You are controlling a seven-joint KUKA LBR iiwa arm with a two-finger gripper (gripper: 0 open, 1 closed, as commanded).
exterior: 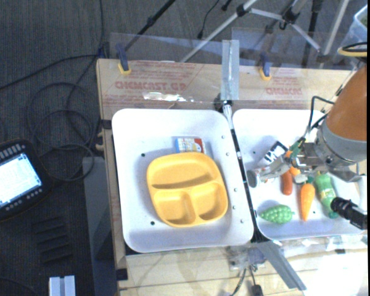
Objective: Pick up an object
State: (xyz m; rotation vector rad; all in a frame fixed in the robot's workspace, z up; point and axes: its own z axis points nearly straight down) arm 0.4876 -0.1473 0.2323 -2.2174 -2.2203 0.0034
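1. You see two white bins side by side on the bench: the left bin [126, 165] and the right bin [259, 128].
2. In the left bin sits a yellow divided tray [186, 188], with three compartments facing up. Just behind it, touching or nearly touching its far edge, lies a small blue and orange box [189, 144].
3. The arm [351, 113] comes in from the right, its orange band above the grey wrist, and hangs over the right bin.
4. The gripper [266, 165] reaches toward the left side of the right bin, low over the bin floor. You cannot tell from this view whether it is released or clenched, and nothing can be made out in its grasp.
5. The things you could pick lie in the right bin. A small orange carrot [287, 182] lies just beside the gripper, on its right. A larger orange carrot [306, 200] lies near it, toward the front.
6. A green bumpy item [276, 214] lies near the front edge of the right bin, apart from the gripper.
7. A green bottle [324, 187] with a dark cap lies on its side at the right, partly under the wrist.
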